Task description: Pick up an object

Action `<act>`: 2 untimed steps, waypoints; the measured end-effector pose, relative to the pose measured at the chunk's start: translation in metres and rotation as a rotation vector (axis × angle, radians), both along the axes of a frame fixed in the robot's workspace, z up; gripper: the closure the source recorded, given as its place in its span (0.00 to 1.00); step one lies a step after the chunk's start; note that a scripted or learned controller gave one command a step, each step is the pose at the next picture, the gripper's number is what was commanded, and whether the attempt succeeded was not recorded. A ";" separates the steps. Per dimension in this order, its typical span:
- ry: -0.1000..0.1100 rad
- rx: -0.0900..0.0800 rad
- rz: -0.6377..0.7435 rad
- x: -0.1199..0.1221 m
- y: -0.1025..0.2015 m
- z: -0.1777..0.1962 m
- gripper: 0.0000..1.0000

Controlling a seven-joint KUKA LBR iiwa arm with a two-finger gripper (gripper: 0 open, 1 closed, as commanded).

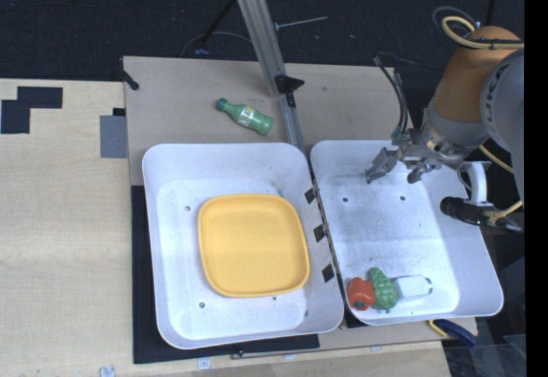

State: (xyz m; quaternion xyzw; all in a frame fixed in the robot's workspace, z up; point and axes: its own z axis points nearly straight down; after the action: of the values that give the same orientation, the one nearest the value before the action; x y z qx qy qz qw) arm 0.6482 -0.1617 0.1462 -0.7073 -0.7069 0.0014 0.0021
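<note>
A green bottle [246, 116] is lying on the tan bench [171, 101], at 12 o'clock from the left bin [171, 195]. A square yellow plate [253, 244] is sitting flat in that bin. A ribbed metal rail [265, 32] is slanting down between the bins. In the right bin [462, 272], at 6 o'clock, a red and green toy [372, 291] is touching a white piece [413, 286]. The gripper [399, 168] is hovering at the bin's 12 o'clock, fingers spread wide, holding nothing, well apart from the toy.
</note>
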 end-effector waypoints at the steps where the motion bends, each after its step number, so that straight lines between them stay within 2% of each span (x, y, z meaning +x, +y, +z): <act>1: 0.000 0.000 0.002 -0.001 0.001 -0.053 0.00; 2: -0.005 -0.001 0.001 0.000 0.000 -0.040 1.00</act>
State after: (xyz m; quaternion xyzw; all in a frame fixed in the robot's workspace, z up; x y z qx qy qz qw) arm 0.6482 -0.1613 0.1061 -0.7068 -0.7075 0.0002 -0.0001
